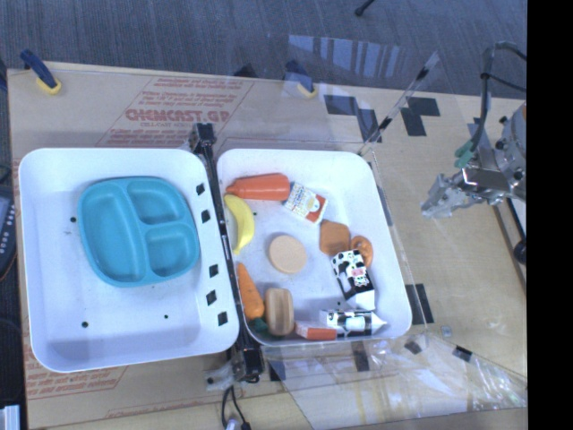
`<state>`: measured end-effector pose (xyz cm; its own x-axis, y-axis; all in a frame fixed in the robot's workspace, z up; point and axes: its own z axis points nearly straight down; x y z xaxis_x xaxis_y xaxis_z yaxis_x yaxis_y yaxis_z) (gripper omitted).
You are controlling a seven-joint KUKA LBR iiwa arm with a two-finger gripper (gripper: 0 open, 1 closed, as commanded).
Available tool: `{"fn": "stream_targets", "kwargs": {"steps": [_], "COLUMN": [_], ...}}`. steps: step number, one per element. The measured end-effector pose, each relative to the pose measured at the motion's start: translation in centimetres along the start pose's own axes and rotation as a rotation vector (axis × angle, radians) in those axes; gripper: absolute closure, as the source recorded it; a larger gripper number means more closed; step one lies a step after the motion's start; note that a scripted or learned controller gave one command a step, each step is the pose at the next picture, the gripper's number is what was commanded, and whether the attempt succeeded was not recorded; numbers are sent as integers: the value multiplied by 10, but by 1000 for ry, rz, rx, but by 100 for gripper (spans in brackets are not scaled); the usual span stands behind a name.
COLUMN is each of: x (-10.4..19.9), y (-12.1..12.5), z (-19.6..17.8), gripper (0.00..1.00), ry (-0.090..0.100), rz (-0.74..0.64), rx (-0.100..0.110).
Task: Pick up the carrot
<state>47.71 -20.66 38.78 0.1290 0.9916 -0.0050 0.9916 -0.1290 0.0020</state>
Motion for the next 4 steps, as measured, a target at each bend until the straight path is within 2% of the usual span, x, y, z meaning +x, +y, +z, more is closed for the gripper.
{"fn": "stream_targets", "kwargs": {"steps": [1, 2, 3, 4], "x": [19, 19, 75, 56], "y": [40, 40, 89, 101], "z": [51, 50, 102, 16], "gripper": [100, 0, 0, 0], "ry": [3, 4, 2, 2], "rz": [489, 488, 575, 455], "rx": [17, 15, 23, 5]}}
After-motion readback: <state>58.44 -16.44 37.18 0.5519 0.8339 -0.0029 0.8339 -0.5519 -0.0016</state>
